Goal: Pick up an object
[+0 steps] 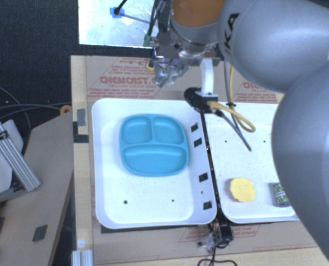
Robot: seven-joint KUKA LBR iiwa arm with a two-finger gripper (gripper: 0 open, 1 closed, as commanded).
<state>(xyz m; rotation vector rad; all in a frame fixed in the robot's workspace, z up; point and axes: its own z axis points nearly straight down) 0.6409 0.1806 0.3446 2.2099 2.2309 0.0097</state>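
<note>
- The grey arm with the orange band hangs high over the far edge of the bench, its metal pincer (165,73) above the back rim of the left white bin (106,148); how its tips stand, I cannot tell.
- Nothing is visible in its grip.
- Likely targets: a small round yellow disc-shaped object (242,190), flat and soft-looking, well apart from the pincer, nearer the camera and to its right in the right white bin (264,148).
- Just beside the disc, farther right, sits a little dark green cylinder (279,195), partly hidden by the arm.
- A sky-blue three-compartment plastic plate (153,144) lies below the pincer, nearer the camera.
- Best play, I'd say: centre over the disc, descend straight, straddle its edges.
</note>
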